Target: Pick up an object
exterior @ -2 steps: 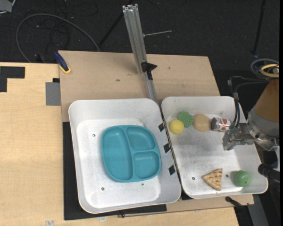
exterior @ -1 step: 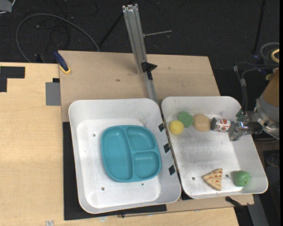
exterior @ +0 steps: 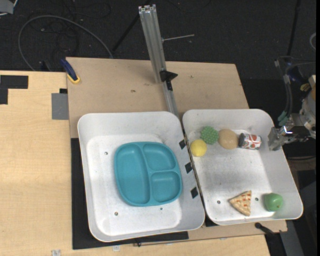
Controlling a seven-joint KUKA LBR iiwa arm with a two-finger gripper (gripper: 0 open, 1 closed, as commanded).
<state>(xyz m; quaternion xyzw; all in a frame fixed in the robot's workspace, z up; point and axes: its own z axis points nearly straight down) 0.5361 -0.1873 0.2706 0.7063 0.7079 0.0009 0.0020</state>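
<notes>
The pincer (exterior: 281, 135) hangs at the right bin's (exterior: 229, 191) far right rim, and whether it is wide or narrow can't be told from here. Nearest pickable thing: the small red-and-white can (exterior: 250, 141), lying on its side just left of the pincer, long axis pointing toward it. Beyond the can sit a tan ball (exterior: 228, 139), a green bumpy ball (exterior: 209, 134) and a lemon (exterior: 198, 148). The arm pokes in low at that rim.
</notes>
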